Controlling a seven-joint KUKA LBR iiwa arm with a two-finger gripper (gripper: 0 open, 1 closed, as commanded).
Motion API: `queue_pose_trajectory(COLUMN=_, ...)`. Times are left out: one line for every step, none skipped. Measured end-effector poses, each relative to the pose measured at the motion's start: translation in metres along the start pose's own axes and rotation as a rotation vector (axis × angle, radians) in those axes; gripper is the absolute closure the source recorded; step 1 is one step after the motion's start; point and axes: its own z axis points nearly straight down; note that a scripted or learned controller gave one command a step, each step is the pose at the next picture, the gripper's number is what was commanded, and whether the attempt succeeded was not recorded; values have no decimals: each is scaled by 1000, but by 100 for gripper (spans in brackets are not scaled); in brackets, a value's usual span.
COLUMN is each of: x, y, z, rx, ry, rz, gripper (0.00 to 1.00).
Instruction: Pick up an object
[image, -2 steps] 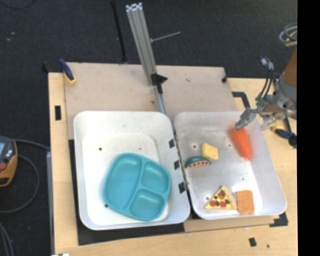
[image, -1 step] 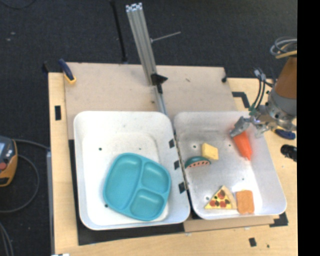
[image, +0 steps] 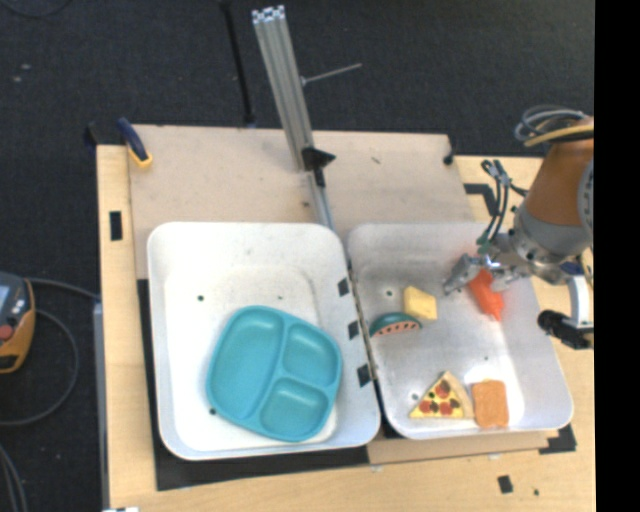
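Wooden bench (image: 220, 180), two shallow white bins. Metal gripper (image: 478, 277) low in right bin (image: 530, 400); grip state indeterminate. Orange carrot-shaped toy (image: 487, 296) directly beneath, touching or held: unclear. Risk: toy slipping on lift, grip unconfirmed.

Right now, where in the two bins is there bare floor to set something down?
Left bin: the bare strip above the teal tray. Right bin: the floor between the yellow block and pizza slice. It is crowded around the tool and orange piece, and by the tan slab.
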Motion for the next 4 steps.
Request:
queue_pose_trajectory(x=-2, y=2, z=-15, rx=-6, ry=-3, rz=-1, gripper=100)
queue_pose_trajectory(x=0, y=0, z=-80, rx=-4, ry=0, rz=-3, gripper=100)
queue_pose_trajectory(x=-2, y=1, z=-118, rx=-2, ry=1, rz=-3, gripper=100)
queue_pose_trajectory(x=57, y=-5, z=-112, rx=2, ry=4, rz=-6, gripper=100)
